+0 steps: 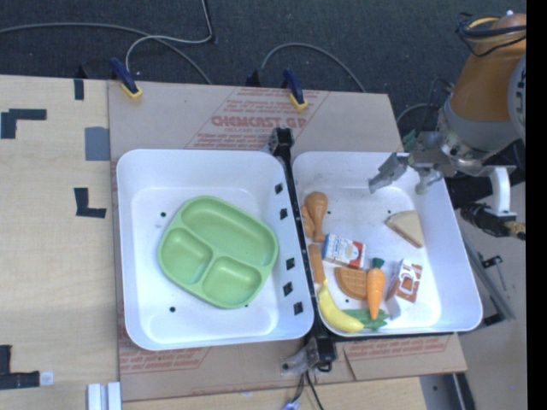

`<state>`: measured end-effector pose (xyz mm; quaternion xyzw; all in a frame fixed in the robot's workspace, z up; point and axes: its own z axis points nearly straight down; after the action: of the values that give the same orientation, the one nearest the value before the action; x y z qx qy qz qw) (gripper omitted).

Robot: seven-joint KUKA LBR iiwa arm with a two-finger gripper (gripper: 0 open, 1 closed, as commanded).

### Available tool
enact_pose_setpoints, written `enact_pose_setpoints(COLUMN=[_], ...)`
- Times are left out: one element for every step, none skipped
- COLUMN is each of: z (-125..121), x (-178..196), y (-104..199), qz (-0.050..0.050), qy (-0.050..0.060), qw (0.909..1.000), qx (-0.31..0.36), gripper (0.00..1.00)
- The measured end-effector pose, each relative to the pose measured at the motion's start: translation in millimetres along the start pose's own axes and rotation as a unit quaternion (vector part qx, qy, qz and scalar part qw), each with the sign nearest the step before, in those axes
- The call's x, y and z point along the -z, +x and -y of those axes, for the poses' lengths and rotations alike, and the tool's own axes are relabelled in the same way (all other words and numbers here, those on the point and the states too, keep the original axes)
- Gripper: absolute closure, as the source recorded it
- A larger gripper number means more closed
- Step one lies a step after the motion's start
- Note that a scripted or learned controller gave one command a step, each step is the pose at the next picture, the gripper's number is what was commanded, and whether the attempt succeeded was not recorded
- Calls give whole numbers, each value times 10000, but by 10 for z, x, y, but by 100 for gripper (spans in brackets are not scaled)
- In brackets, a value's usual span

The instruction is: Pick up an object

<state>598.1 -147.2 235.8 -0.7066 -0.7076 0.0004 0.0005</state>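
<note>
The right bin (pixel 444 229) has bare white floor along its far side and right wall. Toy food crowds its near left part: a chicken leg (pixel 315 212), small carton (pixel 344 250), carrot (pixel 375 287), banana (pixel 338 310) and packet (pixel 408 281), close together. A bread slice (pixel 407 226) lies apart. The green plate (pixel 217 252) fills the middle of the left bin (pixel 137 178).

The cardboard sheet (pixel 256 118) under the two bins carries red print reading "CHEMCAST", followed by letters resembling "GP"; the smaller lines beneath are illegible. The small carton (pixel 344 250) and the red-and-white packet (pixel 408 281) in the right bin (pixel 453 263) bear printing too small to read.
</note>
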Motion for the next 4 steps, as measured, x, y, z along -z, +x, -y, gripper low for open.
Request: enact_pose_setpoints(z=[429, 824, 813, 818], x=[-841, -1496, -1395, -1398], y=[356, 450, 440, 440], qz=[-4, 1, 17, 15], qy=[11, -18, -38, -30], qw=[10000, 10000, 10000, 10000], qx=[-2, -5, -10, -11], gripper=[0, 0, 100, 0])
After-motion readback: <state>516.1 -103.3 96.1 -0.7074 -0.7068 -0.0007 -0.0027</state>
